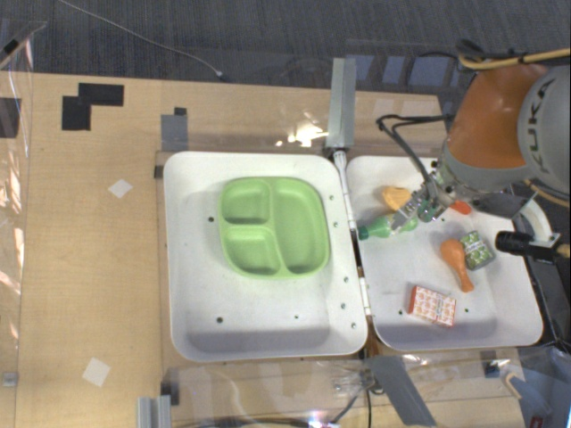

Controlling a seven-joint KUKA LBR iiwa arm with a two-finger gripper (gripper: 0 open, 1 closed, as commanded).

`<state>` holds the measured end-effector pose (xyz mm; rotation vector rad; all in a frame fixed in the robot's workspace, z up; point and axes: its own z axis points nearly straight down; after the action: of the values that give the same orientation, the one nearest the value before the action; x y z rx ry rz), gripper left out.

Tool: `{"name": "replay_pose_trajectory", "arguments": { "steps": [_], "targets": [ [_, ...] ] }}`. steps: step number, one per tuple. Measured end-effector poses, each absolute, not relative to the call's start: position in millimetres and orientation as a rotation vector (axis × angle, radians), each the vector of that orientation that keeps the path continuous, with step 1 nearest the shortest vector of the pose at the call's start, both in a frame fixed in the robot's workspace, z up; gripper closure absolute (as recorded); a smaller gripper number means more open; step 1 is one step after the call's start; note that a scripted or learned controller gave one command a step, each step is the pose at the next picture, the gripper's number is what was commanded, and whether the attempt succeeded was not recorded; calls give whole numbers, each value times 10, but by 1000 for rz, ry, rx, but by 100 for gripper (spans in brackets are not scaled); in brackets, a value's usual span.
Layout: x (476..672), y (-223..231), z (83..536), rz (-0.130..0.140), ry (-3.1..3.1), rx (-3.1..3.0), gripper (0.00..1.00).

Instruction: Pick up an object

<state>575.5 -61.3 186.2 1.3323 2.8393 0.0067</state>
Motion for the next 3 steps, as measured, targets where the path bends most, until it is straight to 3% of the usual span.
{"name": "replay_pose_trajectory", "arguments": {
  "steps": [1, 2, 3],
  "targets": [
    [5299, -701, 1845, 2, 2546, 1836, 100],
    [4997, -396, 1836, 1, 2105, 2333, 100],
    [4875, 224, 1841, 3, 1336, 2844, 100]
  ]
}}
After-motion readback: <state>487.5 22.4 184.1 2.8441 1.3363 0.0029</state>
